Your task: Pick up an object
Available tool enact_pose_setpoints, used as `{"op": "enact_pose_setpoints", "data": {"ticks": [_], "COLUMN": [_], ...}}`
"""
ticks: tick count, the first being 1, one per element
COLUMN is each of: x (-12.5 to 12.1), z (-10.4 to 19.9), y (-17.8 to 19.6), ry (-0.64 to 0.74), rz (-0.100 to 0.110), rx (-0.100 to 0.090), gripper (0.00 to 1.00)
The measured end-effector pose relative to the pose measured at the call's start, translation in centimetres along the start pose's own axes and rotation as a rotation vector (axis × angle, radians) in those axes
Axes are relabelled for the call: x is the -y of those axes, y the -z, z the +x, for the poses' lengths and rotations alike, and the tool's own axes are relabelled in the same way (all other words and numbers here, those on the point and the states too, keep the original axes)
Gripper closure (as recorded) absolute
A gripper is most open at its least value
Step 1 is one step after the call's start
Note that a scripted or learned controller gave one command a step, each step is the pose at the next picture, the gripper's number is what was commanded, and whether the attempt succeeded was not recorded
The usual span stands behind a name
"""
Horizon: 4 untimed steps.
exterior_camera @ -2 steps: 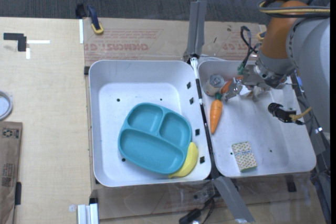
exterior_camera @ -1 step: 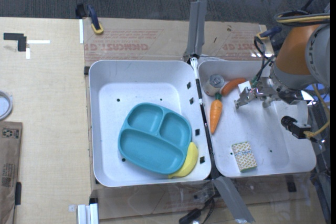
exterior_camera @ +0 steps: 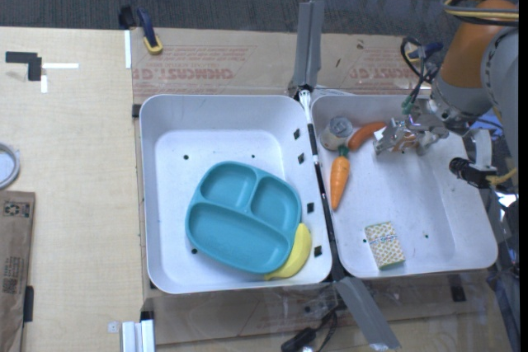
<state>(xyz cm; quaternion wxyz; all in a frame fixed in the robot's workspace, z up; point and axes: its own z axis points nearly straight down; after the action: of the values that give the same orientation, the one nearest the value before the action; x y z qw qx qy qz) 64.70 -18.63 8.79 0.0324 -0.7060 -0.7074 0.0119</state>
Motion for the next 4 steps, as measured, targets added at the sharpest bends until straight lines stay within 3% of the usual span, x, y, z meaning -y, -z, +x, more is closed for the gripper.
{"op": "enact_pose_setpoints", "data": {"ticks": [1,2,3,4], "x": [-0.6,-0.7,-0.5,4.0], "z": [3.1,2.9,2.8,2.1], "y": [4.4,0.5,1.0,15.7], "ry": [0.002,-0.010,-0.007,-0.004], "rz": [-0.052,-0.032,-0.023,-0.064], "rx": [0.028,0.022,0.024,0.031], "gripper": [0.00,0.00,1.00,1.00]}}
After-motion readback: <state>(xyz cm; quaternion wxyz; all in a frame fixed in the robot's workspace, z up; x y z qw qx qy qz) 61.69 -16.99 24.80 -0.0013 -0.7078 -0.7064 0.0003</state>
